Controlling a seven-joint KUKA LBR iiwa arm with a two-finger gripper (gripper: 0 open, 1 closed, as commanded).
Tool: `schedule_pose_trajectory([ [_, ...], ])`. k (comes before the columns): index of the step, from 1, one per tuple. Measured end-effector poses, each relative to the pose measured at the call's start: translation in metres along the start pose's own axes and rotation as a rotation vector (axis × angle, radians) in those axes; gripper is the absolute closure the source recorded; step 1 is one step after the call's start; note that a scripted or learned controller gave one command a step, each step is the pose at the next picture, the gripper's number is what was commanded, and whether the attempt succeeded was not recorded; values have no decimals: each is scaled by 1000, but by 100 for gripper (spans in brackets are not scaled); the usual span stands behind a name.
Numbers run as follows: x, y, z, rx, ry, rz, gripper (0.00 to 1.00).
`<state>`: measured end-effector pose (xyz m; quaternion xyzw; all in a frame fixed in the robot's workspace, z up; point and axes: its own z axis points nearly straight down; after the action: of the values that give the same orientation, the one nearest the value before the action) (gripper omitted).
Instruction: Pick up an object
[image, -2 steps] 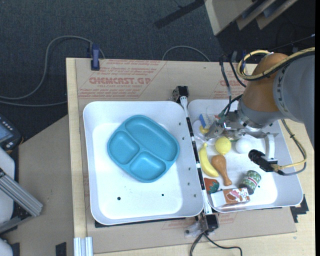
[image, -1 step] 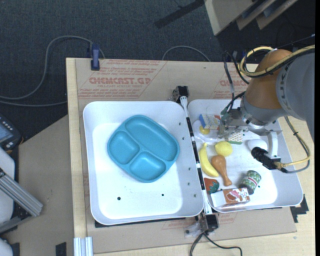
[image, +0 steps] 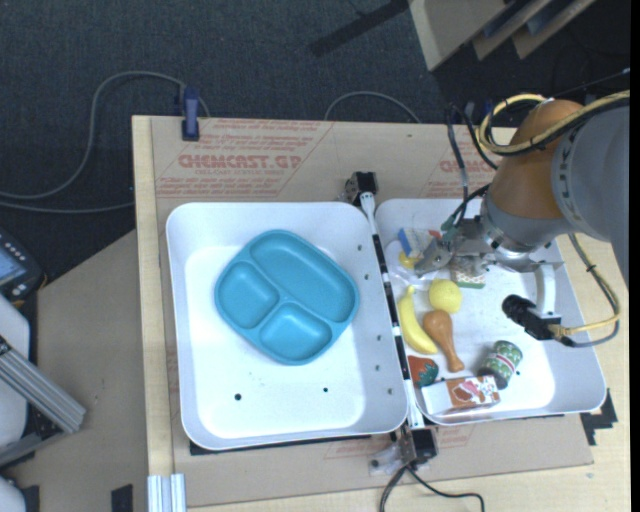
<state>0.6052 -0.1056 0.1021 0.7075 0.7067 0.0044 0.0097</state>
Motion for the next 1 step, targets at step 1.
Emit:
schedule_pose_trajectory([
  [1,12,-59,13,11,5,5,0],
])
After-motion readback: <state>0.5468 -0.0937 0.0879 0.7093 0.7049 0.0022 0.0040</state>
